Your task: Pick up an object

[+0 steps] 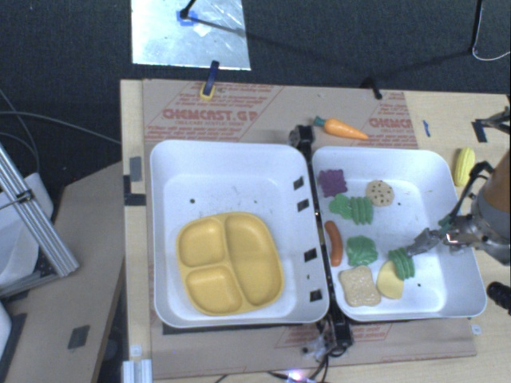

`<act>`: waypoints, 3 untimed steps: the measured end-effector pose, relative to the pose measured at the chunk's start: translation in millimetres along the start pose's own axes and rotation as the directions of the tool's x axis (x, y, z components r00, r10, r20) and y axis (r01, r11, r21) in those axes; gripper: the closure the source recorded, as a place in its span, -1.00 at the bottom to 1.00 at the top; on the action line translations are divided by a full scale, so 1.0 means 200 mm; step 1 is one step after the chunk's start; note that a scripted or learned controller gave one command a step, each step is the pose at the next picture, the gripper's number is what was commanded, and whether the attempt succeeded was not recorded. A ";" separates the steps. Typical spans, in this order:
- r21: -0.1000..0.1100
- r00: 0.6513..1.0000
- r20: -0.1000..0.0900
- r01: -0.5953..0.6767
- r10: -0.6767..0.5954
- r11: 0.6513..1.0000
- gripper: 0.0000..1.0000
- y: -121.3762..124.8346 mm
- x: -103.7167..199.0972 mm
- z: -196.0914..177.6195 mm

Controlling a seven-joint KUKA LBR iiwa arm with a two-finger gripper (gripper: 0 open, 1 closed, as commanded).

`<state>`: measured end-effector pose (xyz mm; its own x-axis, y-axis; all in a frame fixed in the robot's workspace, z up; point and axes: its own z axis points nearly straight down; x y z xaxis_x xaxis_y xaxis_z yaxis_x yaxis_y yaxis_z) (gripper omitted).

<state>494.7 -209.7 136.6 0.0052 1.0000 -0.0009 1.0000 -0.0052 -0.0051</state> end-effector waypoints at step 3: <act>-0.009 1.000 0.001 0.010 -0.010 1.000 -1.00 0.13 0.02 0.26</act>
